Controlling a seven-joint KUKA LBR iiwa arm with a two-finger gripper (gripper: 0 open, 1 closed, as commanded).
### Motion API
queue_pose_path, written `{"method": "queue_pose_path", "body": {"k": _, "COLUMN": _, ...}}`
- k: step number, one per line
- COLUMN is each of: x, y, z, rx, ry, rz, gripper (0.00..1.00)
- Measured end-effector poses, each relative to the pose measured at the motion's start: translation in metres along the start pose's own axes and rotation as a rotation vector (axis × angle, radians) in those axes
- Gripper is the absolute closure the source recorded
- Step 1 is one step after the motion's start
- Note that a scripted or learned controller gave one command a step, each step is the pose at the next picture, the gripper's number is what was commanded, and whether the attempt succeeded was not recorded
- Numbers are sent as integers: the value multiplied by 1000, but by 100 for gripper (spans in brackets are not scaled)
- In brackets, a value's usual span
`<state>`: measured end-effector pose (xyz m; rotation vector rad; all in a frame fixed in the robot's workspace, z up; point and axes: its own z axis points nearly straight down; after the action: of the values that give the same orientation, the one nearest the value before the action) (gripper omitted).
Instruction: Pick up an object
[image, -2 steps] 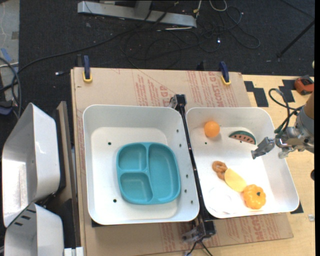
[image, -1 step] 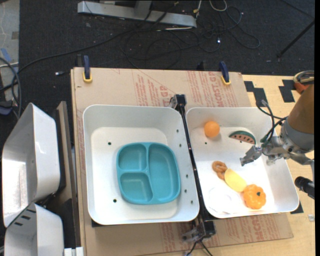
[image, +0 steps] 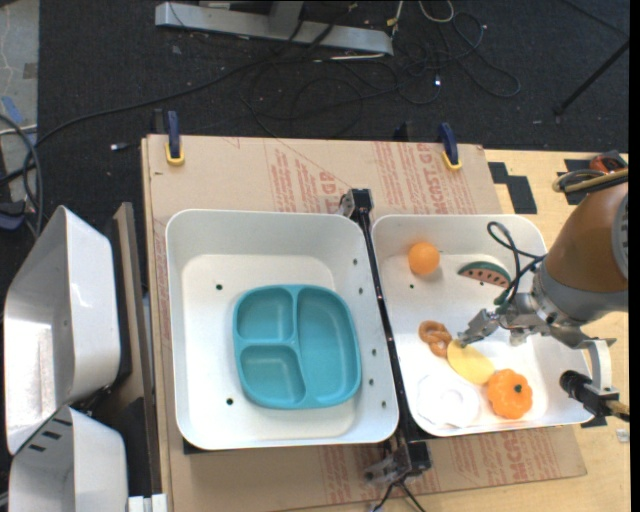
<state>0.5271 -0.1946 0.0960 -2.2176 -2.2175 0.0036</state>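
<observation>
The right bin (image: 520, 232) holds several toy foods. An orange ball (image: 424, 258) lies at the back, with a watermelon slice (image: 484, 271) to its right. A pretzel (image: 434, 335), a yellow piece (image: 469, 363), an orange pumpkin (image: 509, 393) and a white disc (image: 448, 399) lie toward the front. My gripper (image: 493, 326) reaches in from the right. It hovers low just above and right of the yellow piece, close to the pretzel. Nothing visibly hangs from it.
The left bin (image: 190, 300) holds a teal divided plate (image: 296, 346). A metal divider (image: 378, 300) separates the two bins. White tubs (image: 55, 320) stand off the bench at the left. The arm's grey body (image: 585, 270) covers the right bin's right side.
</observation>
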Motion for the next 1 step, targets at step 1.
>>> {"method": "queue_pose_path", "body": {"k": 1, "x": -1, "y": 2, "z": -14, "rx": -6, "ry": -2, "rz": 1, "gripper": 100}}
